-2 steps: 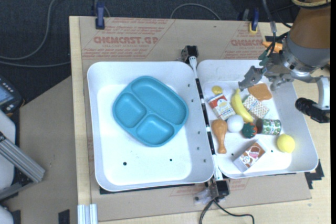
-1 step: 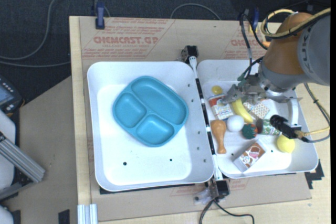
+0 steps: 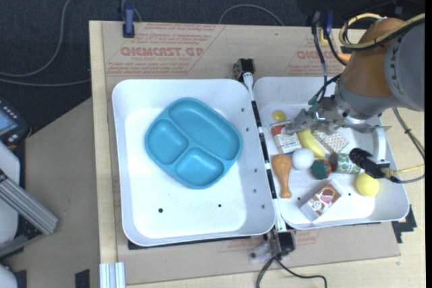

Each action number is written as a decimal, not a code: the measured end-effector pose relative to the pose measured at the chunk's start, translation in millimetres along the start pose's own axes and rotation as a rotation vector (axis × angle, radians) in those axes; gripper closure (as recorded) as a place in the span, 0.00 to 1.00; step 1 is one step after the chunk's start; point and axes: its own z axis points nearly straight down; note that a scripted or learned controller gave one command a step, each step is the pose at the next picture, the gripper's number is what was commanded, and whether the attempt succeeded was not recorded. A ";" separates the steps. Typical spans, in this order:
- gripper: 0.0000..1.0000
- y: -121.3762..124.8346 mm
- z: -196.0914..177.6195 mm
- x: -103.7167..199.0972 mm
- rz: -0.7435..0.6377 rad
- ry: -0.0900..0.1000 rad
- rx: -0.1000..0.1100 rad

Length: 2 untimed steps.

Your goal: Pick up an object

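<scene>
The arm (image 3: 378,71) reaches in from the right, and its gripper (image 3: 322,119) sits low over the right bin (image 3: 391,206), at the rear of the toy-food pile; whether it is spread or closed can't be told, since the wrist body covers that part. Nothing shows as held, so the step in hand looks like the approach/descent to a pick, w/ no grasp made yet. Candidates all lie in the right bin: a yellow banana (image 3: 310,143) just below the gripper, a white egg (image 3: 303,158) touching the banana's lower end, a small labelled packet (image 3: 287,141) to its left, a chicken drumstick (image 3: 283,174) lying lengthwise near the bin's left wall, a patterned wafer (image 3: 333,141), a green piece (image 3: 320,169) beside the egg, a small carton (image 3: 322,199) toward the front, and a lemon (image 3: 367,185) at the far right. The left bin (image 3: 135,212) bears a blue divided plate (image 3: 193,143), well apart from the gripper. The banana or packet seems the likeliest target, being nearest. The next move prob. calls for settling on one item and closing squarely across its narrow width; items are packed tight, so a neighbour could get nudged or pinched along w/ it.
</scene>
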 end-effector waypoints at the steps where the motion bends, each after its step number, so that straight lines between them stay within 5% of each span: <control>1: 1.00 1.8 -11.9 -3.0 0.002 -0.009 -0.010; 2: 1.00 -42.7 -97.9 45.1 -0.002 -0.002 0.007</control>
